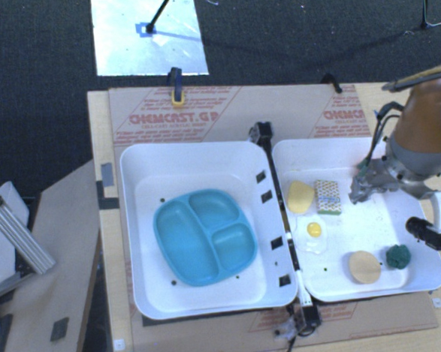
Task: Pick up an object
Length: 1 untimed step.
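Note:
The right bin [420, 282] holds a yellow lumpy piece [300, 197], a small checked block [327, 196], a toy fried egg [314, 230], a round tan disc [364, 267] and a dark green clump [398, 256]. My gripper [359, 189] hangs over the upper part of this bin, just right of the checked block and apart from it. Nothing shows held in it. The grey arm with its orange band comes in from the right edge.
The left bin [149, 289] carries a blue divided plate [204, 236]. A black clip strip [276, 220] runs between the two bins. A black fitting [428, 232] sits at the right bin's right wall. Cardboard lies under both bins.

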Tool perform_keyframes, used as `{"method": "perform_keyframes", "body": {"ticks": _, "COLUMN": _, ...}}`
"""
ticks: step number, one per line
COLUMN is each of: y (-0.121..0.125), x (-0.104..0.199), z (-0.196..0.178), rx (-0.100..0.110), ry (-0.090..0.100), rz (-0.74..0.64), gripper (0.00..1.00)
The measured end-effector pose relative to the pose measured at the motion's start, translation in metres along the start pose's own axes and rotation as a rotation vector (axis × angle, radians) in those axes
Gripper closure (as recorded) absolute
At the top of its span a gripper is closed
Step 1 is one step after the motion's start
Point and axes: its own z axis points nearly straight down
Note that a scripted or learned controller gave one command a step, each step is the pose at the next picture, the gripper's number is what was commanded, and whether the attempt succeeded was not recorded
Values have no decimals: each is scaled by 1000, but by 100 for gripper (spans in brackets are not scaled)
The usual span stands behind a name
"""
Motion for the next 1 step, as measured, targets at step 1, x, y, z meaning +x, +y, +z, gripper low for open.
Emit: {"method": "perform_keyframes", "body": {"ticks": 1, "y": 9, "x": 6, "z": -48, "rx": 0, "ry": 1, "rz": -2, "gripper": 100}}
